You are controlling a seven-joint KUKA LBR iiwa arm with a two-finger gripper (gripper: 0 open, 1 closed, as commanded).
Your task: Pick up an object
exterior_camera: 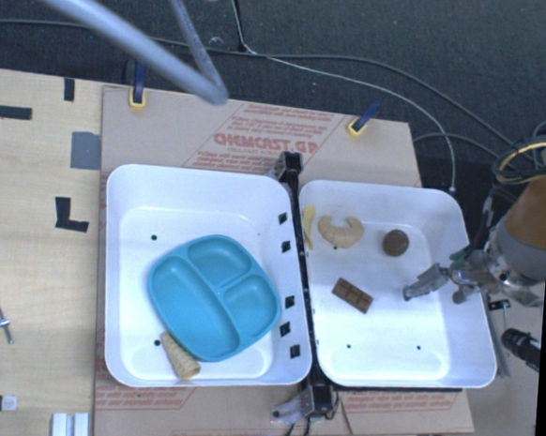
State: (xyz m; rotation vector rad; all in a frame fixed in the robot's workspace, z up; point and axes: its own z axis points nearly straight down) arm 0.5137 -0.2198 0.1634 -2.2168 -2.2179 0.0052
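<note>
A grey bar [110, 23] crosses the top left of the view, closest to the lens and blurred, far to the left of the gripper [422, 288] and above it in the picture.

The gripper hangs over the right bin [449, 367], near that bin's right wall, its fingers pointing left. Whether the fingers are spread or closed cannot be told from this angle, and nothing can be seen between them. The arm [526, 232] rises behind it at the right edge, grey with an orange band.

Just left of the gripper and slightly lower lies a brown block [352, 295] on the bin floor, apart from the fingers. Up and to the left of the gripper sits a small brown ball [395, 242], and farther left a pale curled piece [341, 231]. A thin yellow strip [307, 226] lies beside the bin's left wall.

Well to the left of the gripper, in the left bin [129, 192], rests a blue tray [212, 296] with three compartments. A tan cone [179, 355] lies touching the tray's lower edge.
</note>
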